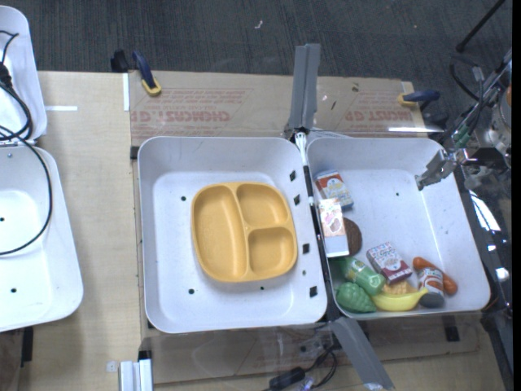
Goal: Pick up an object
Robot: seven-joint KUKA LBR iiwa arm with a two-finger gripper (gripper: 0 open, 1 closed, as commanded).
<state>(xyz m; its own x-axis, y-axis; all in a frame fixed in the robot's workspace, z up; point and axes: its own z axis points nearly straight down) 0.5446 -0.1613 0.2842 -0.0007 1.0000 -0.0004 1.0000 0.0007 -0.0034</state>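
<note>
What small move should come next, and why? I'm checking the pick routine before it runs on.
Probably swing the end effector left and forward over the toy cluster, toward the banana. It hangs at the right bin's far right rim, holding nothing visible, while the items crowd the bin's near left side.

the floor (244,6) behind the bench is dark grey carpet with a few pale specks. the bench top (81,112) is light wood, with a sheet of brown cardboard (220,108) printed in red letters lying on it. two clamps, one at the left (145,73) and one at the right (419,98), probably hold the cardboard. the light is even and soft.
</note>
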